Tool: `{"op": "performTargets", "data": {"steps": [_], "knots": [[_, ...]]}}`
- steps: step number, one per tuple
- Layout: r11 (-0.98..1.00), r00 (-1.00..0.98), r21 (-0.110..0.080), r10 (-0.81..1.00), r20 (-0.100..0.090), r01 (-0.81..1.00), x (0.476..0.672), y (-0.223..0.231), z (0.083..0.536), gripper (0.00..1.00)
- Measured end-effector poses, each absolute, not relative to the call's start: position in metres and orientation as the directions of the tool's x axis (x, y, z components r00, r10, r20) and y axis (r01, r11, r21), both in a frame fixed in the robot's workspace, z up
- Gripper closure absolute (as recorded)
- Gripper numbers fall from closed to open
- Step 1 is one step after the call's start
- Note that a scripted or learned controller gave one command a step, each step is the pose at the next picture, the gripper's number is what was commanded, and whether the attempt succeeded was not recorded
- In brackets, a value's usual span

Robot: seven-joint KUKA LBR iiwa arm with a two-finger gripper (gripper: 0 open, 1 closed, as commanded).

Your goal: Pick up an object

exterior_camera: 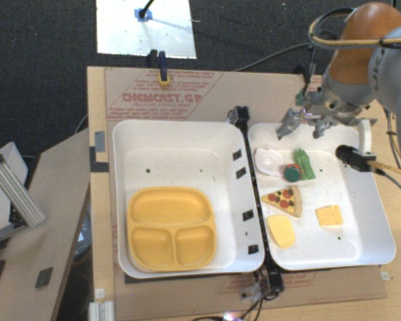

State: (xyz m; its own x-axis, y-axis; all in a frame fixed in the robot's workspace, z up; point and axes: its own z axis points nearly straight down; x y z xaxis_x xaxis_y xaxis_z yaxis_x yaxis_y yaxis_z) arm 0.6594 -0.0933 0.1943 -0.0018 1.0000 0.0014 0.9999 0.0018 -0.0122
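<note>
Nearest the bottom of the frame, the left bin [130,179] holds a yellow divided tray [172,228] in its lower half. In the right bin [374,239], a pale yellow oval piece [281,231] lies lowest, with a cheese wedge [329,215] to its right and a pizza slice [284,200] just above it. Higher up sit a white crumpled piece [268,160] and a green toy [299,165], side by side. Above them, at the bin's upper rim, the gripper [301,128] hangs with its fingers spread wide, holding nothing.
</note>
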Motion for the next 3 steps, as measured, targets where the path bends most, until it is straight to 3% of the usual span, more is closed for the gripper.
{"op": "performTargets", "data": {"steps": [1,3], "knots": [[0.004,-0.004,0.001,1.000,0.000,1.000,0.662,-0.093,0.203,0.00],[0.005,-0.005,0.000,1.000,0.000,1.000,0.659,-0.086,0.093,0.00]]}}
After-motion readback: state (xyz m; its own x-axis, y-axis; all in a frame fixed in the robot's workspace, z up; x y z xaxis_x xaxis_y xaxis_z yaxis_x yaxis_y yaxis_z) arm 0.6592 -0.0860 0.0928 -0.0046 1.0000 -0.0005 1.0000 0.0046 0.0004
